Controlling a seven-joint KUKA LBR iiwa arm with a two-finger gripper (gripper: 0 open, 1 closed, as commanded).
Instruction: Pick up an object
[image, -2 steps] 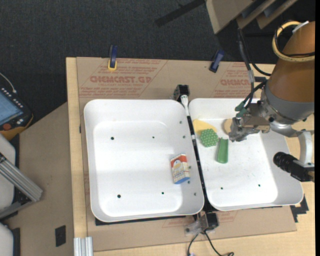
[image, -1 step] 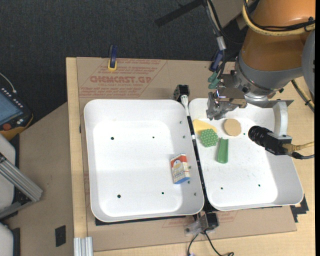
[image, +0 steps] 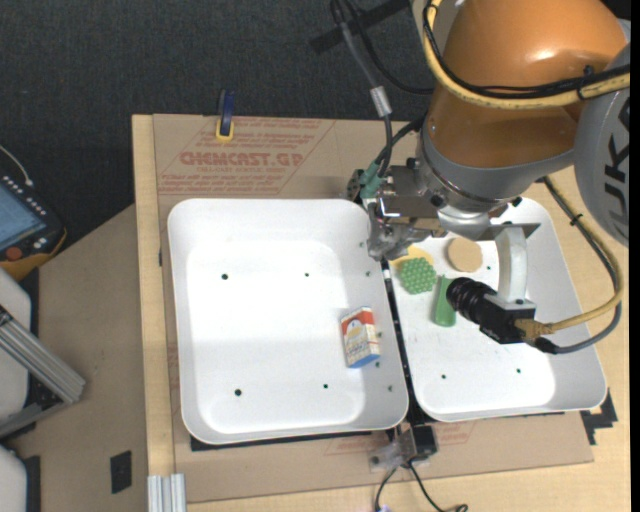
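at about 11 o'clock, on the brown cardboard sheet (image: 250, 150) under the bins, red print reads roughly "chemcast gp", seen upside down or mirrored and partly faint; smaller red lines beneath it are too small to read. the small box (image: 361, 338) in the left bin (image: 200, 240), toward 5 o'clock of it, bears printing too blurred to make out.

One fixed camera above the surface (image: 150, 300), slanted down on both white bins (image: 200, 240), arm (image: 520, 90) close at right.
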